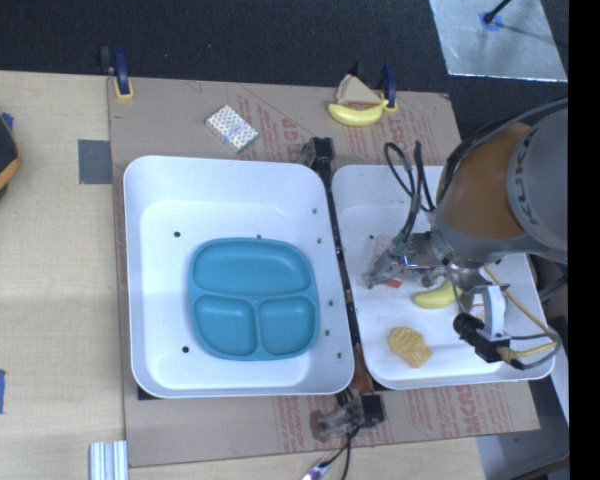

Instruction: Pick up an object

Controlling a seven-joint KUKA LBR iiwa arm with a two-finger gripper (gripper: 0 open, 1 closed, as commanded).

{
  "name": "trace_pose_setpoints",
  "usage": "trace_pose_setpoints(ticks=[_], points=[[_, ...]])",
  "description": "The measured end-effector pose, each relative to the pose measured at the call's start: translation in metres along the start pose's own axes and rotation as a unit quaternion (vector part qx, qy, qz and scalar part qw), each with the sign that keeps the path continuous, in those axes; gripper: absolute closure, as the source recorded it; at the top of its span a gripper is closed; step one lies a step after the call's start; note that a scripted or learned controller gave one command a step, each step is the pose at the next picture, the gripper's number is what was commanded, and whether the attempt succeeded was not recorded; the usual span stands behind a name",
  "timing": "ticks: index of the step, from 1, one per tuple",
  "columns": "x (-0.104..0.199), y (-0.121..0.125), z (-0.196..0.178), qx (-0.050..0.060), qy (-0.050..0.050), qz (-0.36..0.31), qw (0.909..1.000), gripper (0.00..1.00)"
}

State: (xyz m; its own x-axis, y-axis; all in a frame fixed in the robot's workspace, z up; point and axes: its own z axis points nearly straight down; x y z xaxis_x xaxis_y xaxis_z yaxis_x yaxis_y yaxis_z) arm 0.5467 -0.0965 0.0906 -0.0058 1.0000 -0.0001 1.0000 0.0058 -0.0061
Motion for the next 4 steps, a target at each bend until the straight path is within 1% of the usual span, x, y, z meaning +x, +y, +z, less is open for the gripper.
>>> trace_pose_setpoints(ticks=[1, 2, 3, 4], points=[[-0.008, 0.036, -0.002, -0.002, 0.0, 0.001, 1.0, 0.0], [-0.009, 0.036, -0.012, -0.001, -0.001, -0.001, 1.0, 1.0], [-0.009, 0.036, -0.012, -0.001, -0.001, -0.001, 1.0, 0.0], [0.0, 0.087, -0.002, -0.002, 0.0, 0.001, 1.0, 0.0]])
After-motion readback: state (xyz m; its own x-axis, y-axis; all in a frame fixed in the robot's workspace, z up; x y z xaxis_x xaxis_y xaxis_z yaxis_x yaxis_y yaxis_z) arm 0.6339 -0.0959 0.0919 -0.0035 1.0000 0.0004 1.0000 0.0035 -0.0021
